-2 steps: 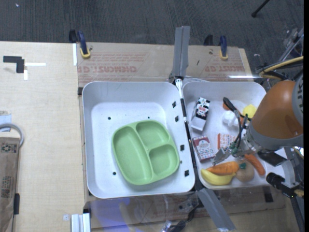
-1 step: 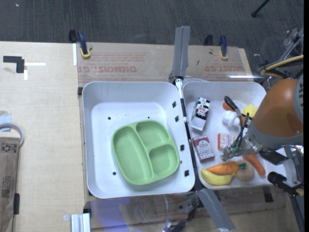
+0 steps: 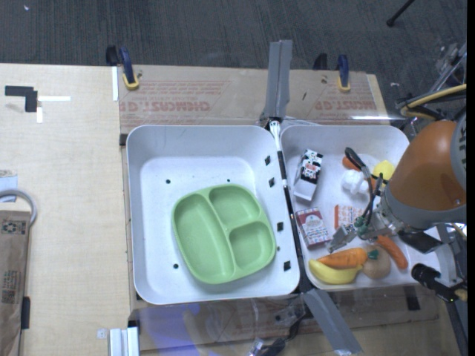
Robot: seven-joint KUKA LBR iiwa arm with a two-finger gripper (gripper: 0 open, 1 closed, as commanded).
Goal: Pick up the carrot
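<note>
Right white bin, carrot just below the end effector, grip state unclear.

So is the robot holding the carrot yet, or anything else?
Nothing can be seen held. The gripper is low in the right bin, just above the carrot, which lies on the banana. Whether it touches the carrot cannot be told.

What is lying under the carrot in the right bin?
The carrot lies across a yellow banana near the right bin's front edge. The banana's upper side is covered by the carrot, so anything else beneath can't be seen.
</note>
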